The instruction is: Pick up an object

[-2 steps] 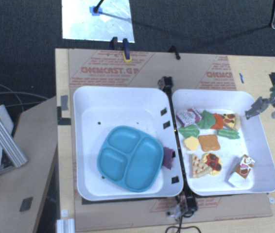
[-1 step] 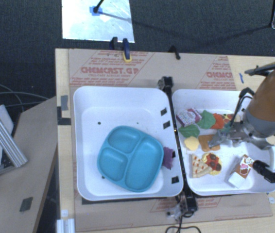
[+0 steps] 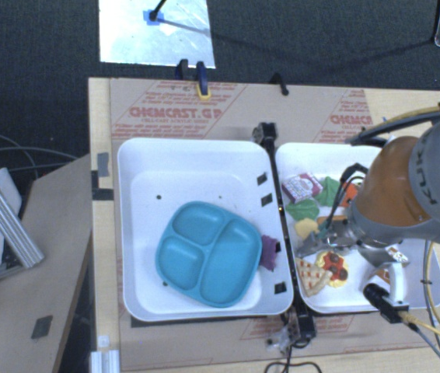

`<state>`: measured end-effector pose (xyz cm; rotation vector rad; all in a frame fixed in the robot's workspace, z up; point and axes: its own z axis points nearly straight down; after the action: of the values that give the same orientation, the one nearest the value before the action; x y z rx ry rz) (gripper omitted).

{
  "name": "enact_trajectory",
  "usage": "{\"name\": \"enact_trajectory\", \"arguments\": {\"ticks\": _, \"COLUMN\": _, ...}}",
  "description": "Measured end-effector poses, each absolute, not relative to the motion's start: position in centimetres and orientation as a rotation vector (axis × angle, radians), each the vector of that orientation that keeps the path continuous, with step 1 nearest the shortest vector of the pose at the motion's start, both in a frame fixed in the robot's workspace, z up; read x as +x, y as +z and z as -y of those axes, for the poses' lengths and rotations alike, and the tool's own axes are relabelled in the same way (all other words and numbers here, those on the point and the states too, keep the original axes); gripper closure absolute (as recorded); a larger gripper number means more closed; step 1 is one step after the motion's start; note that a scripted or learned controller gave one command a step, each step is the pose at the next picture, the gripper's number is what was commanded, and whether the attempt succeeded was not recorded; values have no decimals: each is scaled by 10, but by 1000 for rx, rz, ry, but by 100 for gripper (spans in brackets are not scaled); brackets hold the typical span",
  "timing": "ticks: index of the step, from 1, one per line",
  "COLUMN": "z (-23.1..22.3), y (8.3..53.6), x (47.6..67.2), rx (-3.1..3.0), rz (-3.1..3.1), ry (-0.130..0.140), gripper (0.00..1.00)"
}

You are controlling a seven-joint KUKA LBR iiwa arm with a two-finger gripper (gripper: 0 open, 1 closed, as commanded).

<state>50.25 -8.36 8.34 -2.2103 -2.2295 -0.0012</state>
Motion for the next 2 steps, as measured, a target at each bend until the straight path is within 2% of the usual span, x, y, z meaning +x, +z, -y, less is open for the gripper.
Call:
{"name": "enact_trajectory", "arguments": {"ticks": 1, "z": 88, "y": 95, "x": 505, "rx": -2222, "rz": 2225, "ry": -4, "gripper": 100}}
{"name": "enact_trajectory", "arguments": {"ticks": 2, "z": 30, "y": 214, "x": 494, "rx": -2213, "rz": 2239, "ry": -16, "gripper": 100}}
